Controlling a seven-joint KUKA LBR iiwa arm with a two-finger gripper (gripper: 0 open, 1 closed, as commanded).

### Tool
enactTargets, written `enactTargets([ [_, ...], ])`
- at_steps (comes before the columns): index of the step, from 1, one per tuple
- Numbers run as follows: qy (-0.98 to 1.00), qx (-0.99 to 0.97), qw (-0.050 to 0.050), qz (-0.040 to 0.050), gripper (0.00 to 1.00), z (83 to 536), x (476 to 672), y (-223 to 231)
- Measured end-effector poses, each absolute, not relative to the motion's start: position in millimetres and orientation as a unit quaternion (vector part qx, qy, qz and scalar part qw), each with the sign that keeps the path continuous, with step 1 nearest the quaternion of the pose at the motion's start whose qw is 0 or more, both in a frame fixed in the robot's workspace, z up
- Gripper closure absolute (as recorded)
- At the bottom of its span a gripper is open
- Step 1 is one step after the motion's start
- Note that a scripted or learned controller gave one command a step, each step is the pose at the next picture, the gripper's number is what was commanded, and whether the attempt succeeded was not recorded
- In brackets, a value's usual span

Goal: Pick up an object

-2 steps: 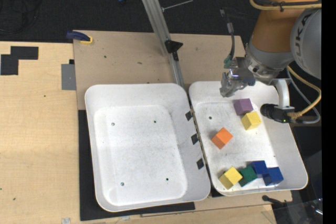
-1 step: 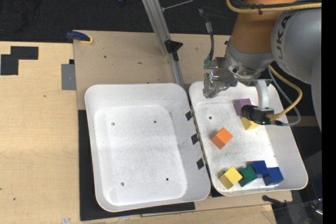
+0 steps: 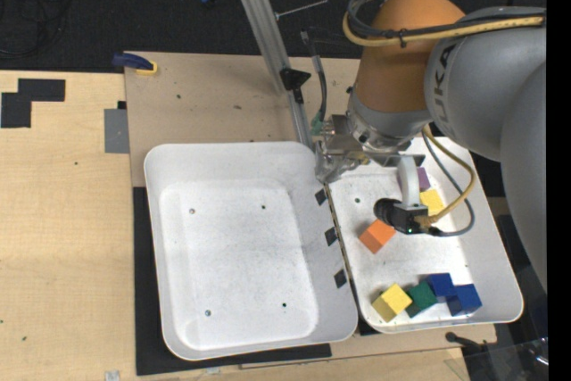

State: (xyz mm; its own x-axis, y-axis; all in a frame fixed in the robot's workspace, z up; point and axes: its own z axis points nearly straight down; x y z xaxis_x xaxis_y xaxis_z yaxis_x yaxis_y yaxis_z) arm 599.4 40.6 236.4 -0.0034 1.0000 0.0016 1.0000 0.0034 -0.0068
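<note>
Orange block (image 3: 377, 236): cube-like, edges diagonal to right bin (image 3: 471, 252) walls | end effector (image 3: 334, 158): state cannot tell

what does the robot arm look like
The arm is a bulky rounded grey shell with dark lettering, then a smooth orange band above the wrist. Dark and yellowish cables loop over the orange part. The tool is small, silvery metal.

Arm (image 3: 486, 76) over right bin (image 3: 486, 259) (orange block (image 3: 376, 236), yellow block (image 3: 391, 302) inside).
</note>
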Motion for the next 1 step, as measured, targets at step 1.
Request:
enactTargets([
  [1,-0.709,-0.705,0.003,0.0018,1.00,232.0,579.6,92.3],
])
